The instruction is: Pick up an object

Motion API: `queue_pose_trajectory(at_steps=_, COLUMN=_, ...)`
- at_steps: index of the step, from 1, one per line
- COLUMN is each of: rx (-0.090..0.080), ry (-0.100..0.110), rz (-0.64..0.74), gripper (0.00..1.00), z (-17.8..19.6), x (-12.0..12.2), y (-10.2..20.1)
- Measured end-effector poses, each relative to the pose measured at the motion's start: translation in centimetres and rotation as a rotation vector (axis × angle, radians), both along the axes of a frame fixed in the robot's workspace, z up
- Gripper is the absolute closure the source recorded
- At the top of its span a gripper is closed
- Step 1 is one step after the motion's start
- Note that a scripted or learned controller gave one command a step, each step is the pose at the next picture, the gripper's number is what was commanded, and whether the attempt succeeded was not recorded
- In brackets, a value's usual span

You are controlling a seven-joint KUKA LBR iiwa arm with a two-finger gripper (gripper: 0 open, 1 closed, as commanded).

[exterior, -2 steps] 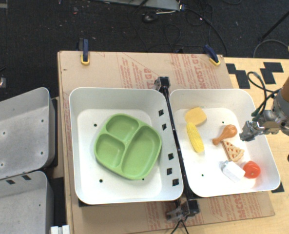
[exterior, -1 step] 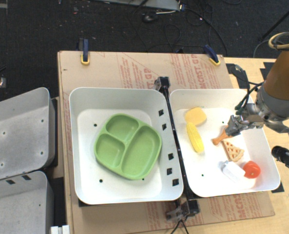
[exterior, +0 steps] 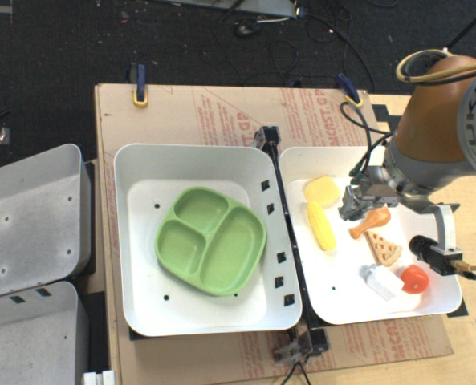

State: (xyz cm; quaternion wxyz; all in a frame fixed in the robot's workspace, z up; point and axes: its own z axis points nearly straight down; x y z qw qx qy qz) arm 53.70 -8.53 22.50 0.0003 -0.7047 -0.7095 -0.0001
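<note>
Several small toys are packed around the gripper (exterior: 358,205) in the right bin (exterior: 322,307), and that crowding is where I'd expect trouble. The arm is down low in the bin, and honestly I can't tell from here whether it's grabbing anything, the wrist blocks too much. An orange carrot-looking piece (exterior: 372,220) sits right at the tool, touching it or close enough, so that's probably the target, but I wouldn't swear it's actually held. Just to the camera-left of the gripper there's a yellow corn cob (exterior: 321,224) with a yellow block (exterior: 321,189) beside it, and just below, toward the near edge, a pizza-slice wedge (exterior: 384,251). Further out that way are a white chunk (exterior: 382,281) and a red tomato (exterior: 415,279). What could go wrong: if it closes off-centre, the carrot could squirt sideways or get pinched by its thin tip and drop on the lift. It could also nudge the pizza wedge or corn and end up with nothing. The green divided plate (exterior: 212,239) in the left bin (exterior: 137,215) is well clear of all this, so no risk there.
</note>
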Motion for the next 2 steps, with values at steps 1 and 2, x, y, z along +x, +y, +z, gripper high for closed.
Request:
queue_pose_trajectory(at_steps=1, rx=0.0, ry=-0.003, rz=0.0, gripper=1.0, z=1.0, x=1.7, y=4.7)
queue_pose_trajectory(at_steps=2, rx=0.0, ry=-0.002, rz=-0.001, gripper=1.0, z=1.3, x=3.6, y=10.6)
